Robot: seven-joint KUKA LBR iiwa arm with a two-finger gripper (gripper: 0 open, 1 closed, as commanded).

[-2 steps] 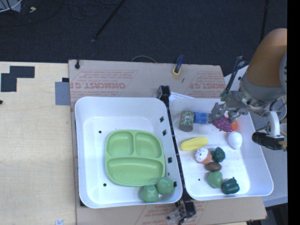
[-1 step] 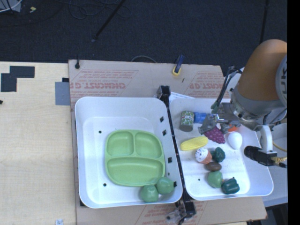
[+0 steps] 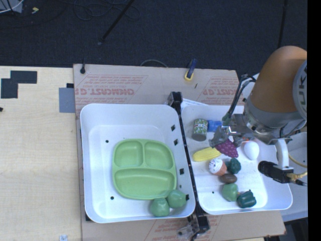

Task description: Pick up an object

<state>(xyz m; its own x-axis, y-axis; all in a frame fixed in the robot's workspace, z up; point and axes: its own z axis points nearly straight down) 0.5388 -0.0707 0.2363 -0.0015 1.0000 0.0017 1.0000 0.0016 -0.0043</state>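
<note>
The two-finger gripper (image 3: 224,136) is hovering beside the knobbly purple plastic grape bunch (image 3: 227,148); whether it's clenched, I cannot tell. The bunch is probably light, bumpy and slippery, so pinching across its middle looks best.

The arm (image 3: 281,92) comprises a large rounded orange segment above a grey wrist housing with a partly visible dark marking at its right edge. Thin black cables run along its left side. The gripper (image 3: 224,134) assembly is grey metal with small dark parts.
</note>
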